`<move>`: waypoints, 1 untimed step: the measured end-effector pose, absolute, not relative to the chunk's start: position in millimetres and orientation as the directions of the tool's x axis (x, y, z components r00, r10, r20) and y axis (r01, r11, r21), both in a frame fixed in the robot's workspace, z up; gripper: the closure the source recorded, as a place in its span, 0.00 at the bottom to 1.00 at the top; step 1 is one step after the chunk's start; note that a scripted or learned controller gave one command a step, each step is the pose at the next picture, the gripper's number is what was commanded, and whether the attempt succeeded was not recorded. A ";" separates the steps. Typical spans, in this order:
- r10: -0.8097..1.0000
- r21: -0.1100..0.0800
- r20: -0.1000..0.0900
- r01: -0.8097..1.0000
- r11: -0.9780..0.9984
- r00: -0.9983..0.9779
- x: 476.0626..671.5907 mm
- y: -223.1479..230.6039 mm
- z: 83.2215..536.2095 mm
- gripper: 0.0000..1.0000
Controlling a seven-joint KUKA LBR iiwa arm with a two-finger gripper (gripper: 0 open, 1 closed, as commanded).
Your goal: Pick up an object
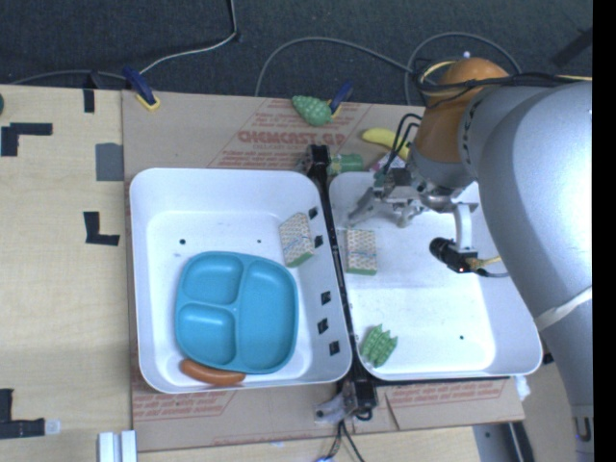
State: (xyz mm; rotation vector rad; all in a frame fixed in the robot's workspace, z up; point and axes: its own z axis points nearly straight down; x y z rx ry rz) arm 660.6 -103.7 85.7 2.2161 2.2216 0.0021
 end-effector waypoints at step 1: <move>1.000 0.003 -0.003 1.000 0.001 -0.001 651.0 -98.9 85.8 0.00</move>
